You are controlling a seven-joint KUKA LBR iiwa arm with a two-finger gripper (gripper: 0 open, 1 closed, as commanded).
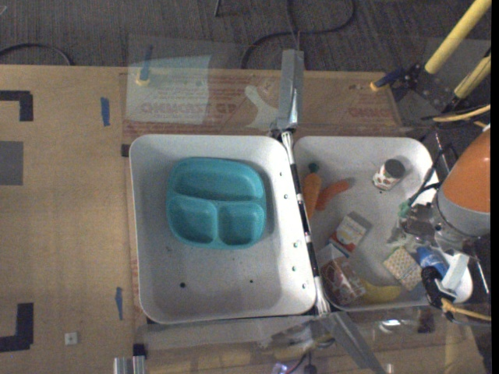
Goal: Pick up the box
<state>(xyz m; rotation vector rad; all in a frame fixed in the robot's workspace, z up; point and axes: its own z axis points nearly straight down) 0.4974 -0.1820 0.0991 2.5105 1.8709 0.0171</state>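
The hand (425, 244), grip state unclear, hovers at the right bin's (351, 150) right edge; crowding neighbours could spoil grasping the box (352, 231).

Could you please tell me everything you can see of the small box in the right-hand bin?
The box is small and flat, mostly white with a red-orange patch on its face, and looks like printed cardboard. It lies flat and closed on the floor of the right bin, turned at a slant to the bin's walls, near the middle. A carrot lies just beyond it. Nothing grips it; the gripper is off to its right.
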